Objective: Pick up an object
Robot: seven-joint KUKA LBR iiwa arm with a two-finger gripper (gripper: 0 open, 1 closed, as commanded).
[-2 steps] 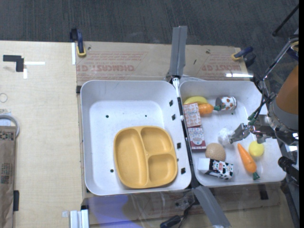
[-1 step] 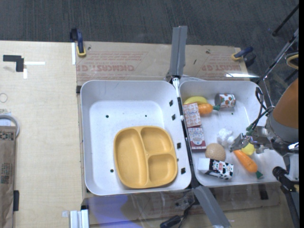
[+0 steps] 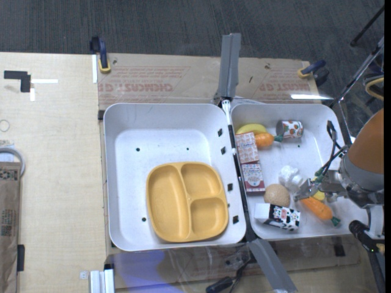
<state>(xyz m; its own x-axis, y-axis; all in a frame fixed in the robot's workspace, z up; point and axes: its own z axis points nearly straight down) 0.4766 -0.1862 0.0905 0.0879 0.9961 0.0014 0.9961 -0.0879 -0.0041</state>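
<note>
Left bin (image 3: 122, 163): we leave its yellow divided plate (image 3: 186, 200) alone.
Right bin (image 3: 324, 112): we choose the carrot (image 3: 317, 208), lying near the front right, beside the round bun (image 3: 277, 195).
Gripper (image 3: 308, 191): just above the carrot; whether it is spread or closed, we cannot tell.
Approach: we should descend straight and straddle the carrot's middle, clear of the bun.

A yellow three-compartment plastic plate (image 3: 186, 200) lies in the left white bin (image 3: 116, 163) — cardboard sheet (image 3: 183, 81) behind, clamped in blue (image 3: 96, 44).
</note>
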